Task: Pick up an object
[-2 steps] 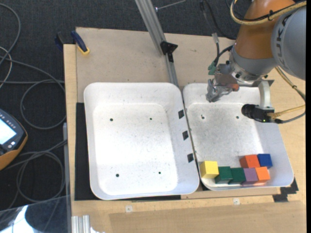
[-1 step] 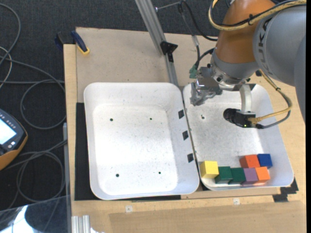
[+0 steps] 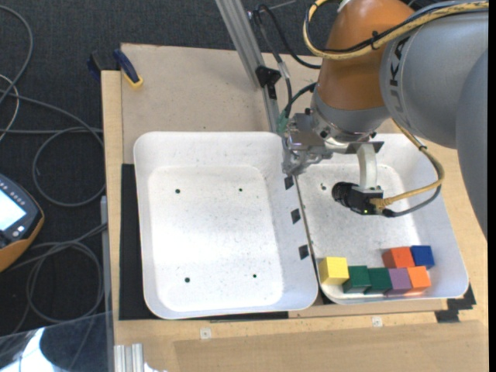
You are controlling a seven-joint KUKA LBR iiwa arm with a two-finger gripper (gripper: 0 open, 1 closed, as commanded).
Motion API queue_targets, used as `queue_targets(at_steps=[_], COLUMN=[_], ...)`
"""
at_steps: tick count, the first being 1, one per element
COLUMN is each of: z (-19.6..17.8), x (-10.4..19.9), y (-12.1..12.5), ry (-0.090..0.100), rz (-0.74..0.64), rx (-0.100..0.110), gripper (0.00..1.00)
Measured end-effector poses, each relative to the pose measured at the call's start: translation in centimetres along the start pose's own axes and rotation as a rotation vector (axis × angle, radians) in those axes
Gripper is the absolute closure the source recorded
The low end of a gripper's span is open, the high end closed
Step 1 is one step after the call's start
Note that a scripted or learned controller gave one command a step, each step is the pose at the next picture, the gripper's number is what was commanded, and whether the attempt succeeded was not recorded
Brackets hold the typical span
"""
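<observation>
Overhead, the tool point(image 3: 296, 160) hung at the far left corner of the right bin point(image 3: 349, 235), beside the left bin point(image 3: 209, 231); whether it was open or closed could not be told. The coloured blocks point(image 3: 384, 272) lay clustered along the right bin's near edge, well apart from the tool.

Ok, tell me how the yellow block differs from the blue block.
Colour aside, the yellow block sits at the left end of the cluster, while the blue block sits at its right end, a little farther back. The yellow block is next to a green block; the blue block is next to a red block and an orange block. Both are small cubes in the right bin.
</observation>
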State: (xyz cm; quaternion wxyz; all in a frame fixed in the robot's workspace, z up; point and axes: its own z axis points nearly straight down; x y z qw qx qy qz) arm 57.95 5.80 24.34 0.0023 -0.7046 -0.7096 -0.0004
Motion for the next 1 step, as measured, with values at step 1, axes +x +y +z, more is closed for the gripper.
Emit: queue_targets(at_steps=[1], z=[0.77], x=[3.59], y=[-2.66], ry=[-0.002], rz=[0.002], rx=[0.002], gripper=[1.0])
